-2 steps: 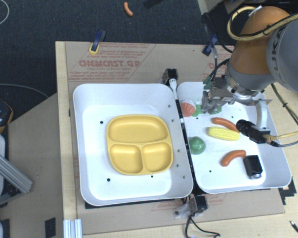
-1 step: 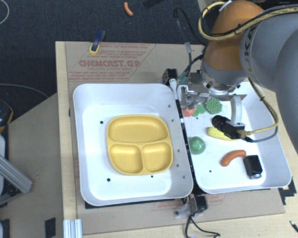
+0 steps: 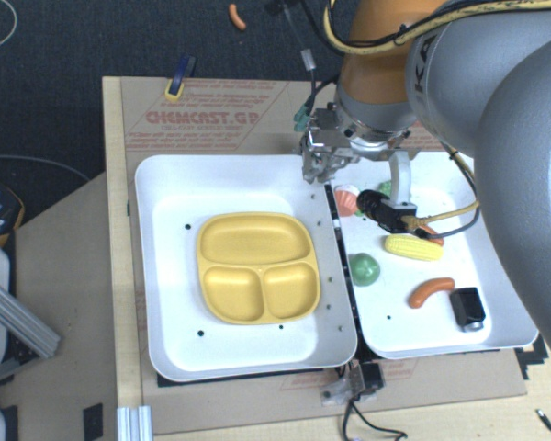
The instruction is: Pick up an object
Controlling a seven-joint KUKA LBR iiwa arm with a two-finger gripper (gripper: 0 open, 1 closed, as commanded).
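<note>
- Right now the claw hangs over the back rim where the two shallow white bins meet; can't tell its state.
- Left white bin: yellow three-compartment plastic plate in the middle.
- Right white bin: pickable clutter. Yellow toy corn cob central, green round ball at 9 o'clock, orange-brown toy sausage at 6, small black block at 5, pink-red piece at 10.
- Nothing seen gripped; likely lining up on the pink-red piece, the nearest target.
- Brown cardboard-covered tabletop underneath.
</note>
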